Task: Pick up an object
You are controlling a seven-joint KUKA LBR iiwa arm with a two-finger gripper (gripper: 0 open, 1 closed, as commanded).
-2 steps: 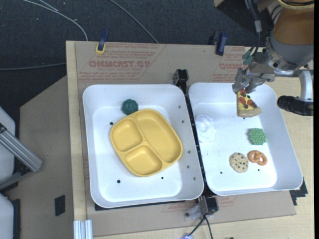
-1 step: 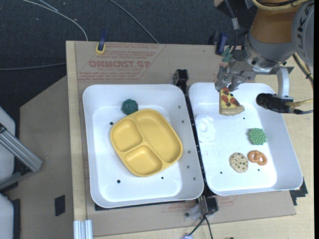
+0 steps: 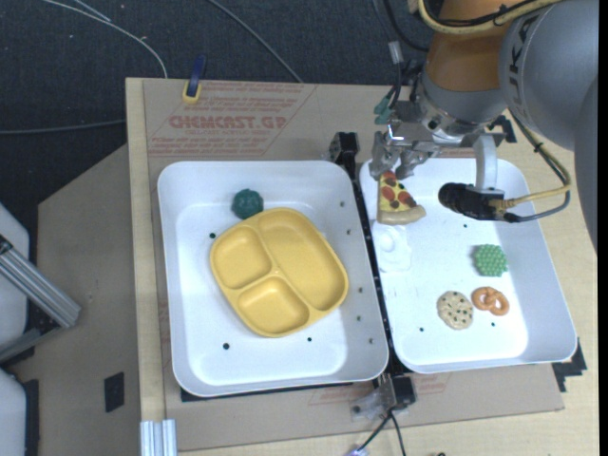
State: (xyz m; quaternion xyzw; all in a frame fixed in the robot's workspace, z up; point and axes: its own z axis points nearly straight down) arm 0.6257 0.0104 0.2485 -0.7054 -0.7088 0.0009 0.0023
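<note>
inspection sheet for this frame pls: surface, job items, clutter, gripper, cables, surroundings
Surface: left bin and right bin side by side on a board.
Job's things: pizza slice, green piece, pretzel, cookie in right bin.
Clutter: yellow tray and dark green lump in left bin.
Grippers: gripper just above pizza slice; grasp not confirmed.
Cables: grey cables across floor.
Surroundings: dark carpet.

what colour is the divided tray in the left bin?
Yellow. The divided tray shows plainly in the camera view, lying in the left bin.
</note>
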